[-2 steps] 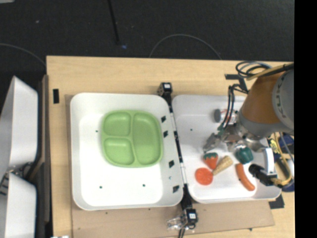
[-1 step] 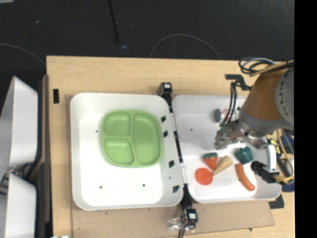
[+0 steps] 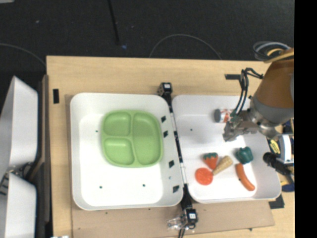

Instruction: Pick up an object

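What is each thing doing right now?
Green plate: flat in the left bin, nothing on it.
Red tomato: lying in the right bin.
Cone: on its side, beside the tomato.
Carrot: lying loose.
Teal toy: resting, untouched.
End effector: above the right bin, holding nothing visible.

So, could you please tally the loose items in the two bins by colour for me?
Green: 1, the divided plate in the left bin.
Teal: 1, a small piece.
Tan: 1, a cone.
Red or orange: 3, a round piece, a small piece, a carrot-like piece.
Total: 6
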Controlling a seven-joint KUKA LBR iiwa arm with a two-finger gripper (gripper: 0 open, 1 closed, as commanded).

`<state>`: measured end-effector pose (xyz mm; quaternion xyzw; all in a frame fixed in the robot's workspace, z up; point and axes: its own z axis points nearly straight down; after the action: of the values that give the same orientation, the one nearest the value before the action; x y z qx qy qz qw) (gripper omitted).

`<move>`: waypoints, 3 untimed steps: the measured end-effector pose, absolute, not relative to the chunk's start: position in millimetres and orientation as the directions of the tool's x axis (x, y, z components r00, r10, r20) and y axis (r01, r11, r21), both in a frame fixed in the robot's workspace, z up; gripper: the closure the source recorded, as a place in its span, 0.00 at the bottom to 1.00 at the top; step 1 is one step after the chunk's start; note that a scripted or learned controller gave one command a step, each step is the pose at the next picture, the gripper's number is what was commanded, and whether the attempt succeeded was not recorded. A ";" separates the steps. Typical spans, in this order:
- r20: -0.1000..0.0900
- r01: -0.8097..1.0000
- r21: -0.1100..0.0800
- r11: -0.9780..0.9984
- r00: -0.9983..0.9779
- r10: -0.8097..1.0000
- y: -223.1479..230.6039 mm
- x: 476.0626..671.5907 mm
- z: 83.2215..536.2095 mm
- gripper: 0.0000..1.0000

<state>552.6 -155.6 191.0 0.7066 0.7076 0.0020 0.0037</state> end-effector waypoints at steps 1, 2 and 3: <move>-0.002 1.000 0.007 0.003 -0.003 1.000 -147.3 558.4 247.5 1.00; -0.003 1.000 0.008 0.004 -0.004 1.000 -148.5 560.1 302.0 1.00; -0.001 1.000 0.000 0.004 -0.004 1.000 -106.1 570.7 289.6 1.00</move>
<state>570.7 -106.1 289.6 0.7057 0.7085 -0.0002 0.0006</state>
